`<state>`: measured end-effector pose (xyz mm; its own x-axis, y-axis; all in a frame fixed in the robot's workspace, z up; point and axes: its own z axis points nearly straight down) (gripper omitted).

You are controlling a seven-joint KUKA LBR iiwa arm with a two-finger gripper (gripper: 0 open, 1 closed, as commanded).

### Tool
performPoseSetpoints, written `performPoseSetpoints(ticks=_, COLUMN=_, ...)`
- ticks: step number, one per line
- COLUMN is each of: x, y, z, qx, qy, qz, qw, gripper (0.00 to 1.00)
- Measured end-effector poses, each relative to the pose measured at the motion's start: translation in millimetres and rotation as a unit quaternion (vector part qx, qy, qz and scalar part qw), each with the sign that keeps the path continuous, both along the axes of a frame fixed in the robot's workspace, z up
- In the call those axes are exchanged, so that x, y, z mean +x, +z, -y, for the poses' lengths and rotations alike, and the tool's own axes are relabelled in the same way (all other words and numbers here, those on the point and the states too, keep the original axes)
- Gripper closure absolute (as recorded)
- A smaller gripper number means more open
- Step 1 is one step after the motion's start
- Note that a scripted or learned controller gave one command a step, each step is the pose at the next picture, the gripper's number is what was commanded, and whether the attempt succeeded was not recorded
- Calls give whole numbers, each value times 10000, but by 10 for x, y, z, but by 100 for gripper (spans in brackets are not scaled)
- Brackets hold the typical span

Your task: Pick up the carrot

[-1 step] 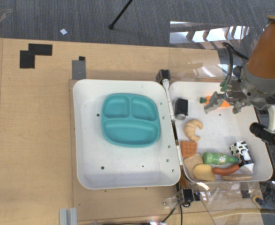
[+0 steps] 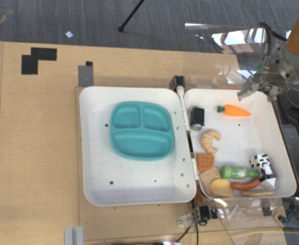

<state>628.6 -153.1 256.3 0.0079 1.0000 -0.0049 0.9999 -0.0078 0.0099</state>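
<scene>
We saw the gripper [image 2: 247,89] above the right bin's [image 2: 280,137] far rim, but could not tell its state. The carrot [image 2: 234,111] lay just beside it, nothing crowding it; a black block [image 2: 196,117] and croissant [image 2: 210,140] sat nearby. The arm [image 2: 297,50] reached in from the right.

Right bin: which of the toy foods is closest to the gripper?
The carrot, orange with a green tip, lying alone at the right bin's far end, just below the gripper. The croissant and the remaining foods sit nearer the camera.
</scene>
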Motion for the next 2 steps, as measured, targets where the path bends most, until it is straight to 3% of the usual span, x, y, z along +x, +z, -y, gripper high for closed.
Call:
performPoseSetpoints(ticks=1, x=-36, y=-1024, z=323, qx=19, qy=239, qz=-73, qw=9997, gripper=0)
performPoseSetpoints(ticks=2, x=451, y=-1654, z=446, qx=83, qy=257, qz=-35, qw=9996, gripper=0)
